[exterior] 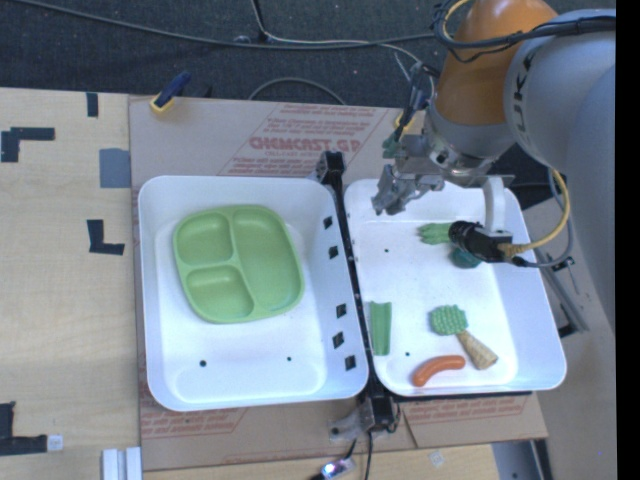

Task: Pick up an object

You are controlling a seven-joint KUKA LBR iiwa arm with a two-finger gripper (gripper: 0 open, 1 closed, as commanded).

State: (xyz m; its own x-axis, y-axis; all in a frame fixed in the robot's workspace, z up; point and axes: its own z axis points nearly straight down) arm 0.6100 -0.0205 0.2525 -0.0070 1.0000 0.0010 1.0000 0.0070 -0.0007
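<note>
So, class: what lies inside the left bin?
Inside the left bin lies one green divided plate, its three compartments bare. The bin floor beneath the plate is covered, so anything under it cannot be seen.

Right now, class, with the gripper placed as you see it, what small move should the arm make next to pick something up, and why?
Probably a short move toward the green toy and then down. The gripper sits above the far edge of the right bin, with bare floor under it, and that toy is the nearest object.
</note>
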